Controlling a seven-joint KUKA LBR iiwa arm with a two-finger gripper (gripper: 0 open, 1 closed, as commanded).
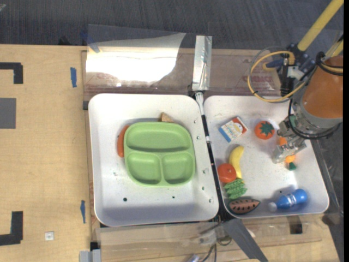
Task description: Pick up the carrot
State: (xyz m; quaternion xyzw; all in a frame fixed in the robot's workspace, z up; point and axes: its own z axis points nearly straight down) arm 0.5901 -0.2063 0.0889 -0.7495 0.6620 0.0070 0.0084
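**Reaching down on the carrot in the right bin**

Hovering low over the right shallow white bin (322, 192), the grey arm's two-finger hand (287, 153) sits directly above the small orange carrot with a green tip (290, 161), near the bin's right wall. This looks like the approach-to-grasp step; whether the hand is spread or closed I cannot tell, and no carrot is clearly seen between its tips.

The carrot lies flat, partly hidden, and seems to run on a slant, orange end up-left, green end down-right, though that is uncertain. The next move likely calls for straddling that long axis across its width, then closing and lifting, clear of the round red-orange toy fruit (264, 130) nearby.
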